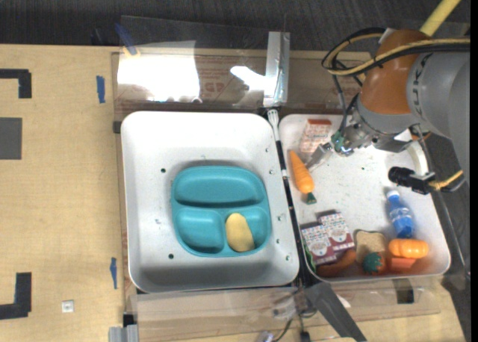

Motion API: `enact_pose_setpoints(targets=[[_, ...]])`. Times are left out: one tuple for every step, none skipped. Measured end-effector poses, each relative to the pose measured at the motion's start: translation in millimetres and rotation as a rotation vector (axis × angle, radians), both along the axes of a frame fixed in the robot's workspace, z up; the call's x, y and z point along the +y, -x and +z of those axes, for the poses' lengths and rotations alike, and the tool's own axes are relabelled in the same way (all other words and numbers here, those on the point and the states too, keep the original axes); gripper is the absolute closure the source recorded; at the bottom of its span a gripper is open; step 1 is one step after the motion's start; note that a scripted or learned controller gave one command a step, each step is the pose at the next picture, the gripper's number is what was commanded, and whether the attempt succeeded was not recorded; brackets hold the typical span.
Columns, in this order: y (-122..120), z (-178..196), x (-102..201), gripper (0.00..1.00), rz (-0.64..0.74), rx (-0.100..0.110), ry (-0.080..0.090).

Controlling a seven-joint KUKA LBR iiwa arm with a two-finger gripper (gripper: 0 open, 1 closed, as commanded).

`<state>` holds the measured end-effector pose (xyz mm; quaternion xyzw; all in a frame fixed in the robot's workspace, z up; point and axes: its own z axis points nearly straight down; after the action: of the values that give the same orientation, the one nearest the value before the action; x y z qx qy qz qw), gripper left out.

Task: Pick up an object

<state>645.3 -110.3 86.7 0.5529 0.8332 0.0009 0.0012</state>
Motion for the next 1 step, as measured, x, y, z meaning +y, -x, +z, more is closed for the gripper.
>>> enact_pose_setpoints(targets=[[41.8,102.7,30.9,0.00,-0.194,-0.007,-0.001]])
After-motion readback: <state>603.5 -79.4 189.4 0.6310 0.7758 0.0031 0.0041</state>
